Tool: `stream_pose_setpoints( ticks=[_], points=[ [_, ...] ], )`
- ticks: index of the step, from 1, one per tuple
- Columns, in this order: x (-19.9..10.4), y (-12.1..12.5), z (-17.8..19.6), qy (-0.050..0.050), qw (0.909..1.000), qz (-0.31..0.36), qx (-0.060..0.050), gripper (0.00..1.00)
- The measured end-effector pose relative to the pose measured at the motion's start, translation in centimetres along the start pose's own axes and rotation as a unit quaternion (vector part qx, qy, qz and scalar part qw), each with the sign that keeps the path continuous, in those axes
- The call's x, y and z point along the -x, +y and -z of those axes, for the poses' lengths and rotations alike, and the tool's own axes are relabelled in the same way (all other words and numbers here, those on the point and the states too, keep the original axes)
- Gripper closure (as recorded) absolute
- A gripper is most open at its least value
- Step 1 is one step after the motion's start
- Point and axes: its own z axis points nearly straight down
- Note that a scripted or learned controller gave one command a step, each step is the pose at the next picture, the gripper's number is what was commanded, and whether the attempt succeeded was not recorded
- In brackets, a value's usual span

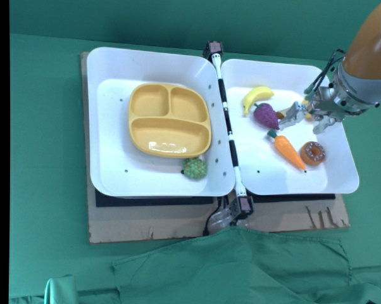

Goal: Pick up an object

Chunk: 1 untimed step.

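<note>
The hand point(309, 119) hangs open and holds nothing above the right white plastic bin point(342, 176). The orange toy carrot point(288, 151) lies just below-left of it, long axis running diagonally toward the frosted toy doughnut point(312, 152).

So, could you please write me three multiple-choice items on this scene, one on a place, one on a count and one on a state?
1. Where does the green broccoli lie?
A. In the left bin, by the yellow tray
B. In the right bin
C. On the tray

2. How many compartments has the tray?
A. Two
B. Three
C. Four

3. How is the tool placed?
A. Resting on the tray
B. Over the right bin, near the grapes
C. Over the left bin

Answers: 1 A, it sits on the left bin floor at the tray's lower edge. 2 B, two small sections above one long one. 3 B, it shows over the right bin, just right of the purple grapes.
</note>
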Motion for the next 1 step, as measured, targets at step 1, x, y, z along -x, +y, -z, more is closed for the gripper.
stream_pose_setpoints(
  ticks=[1],
  points=[
    [0.00,0.00,0.00,0.000,1.0000,0.000,0.000,0.00]
  ],
)
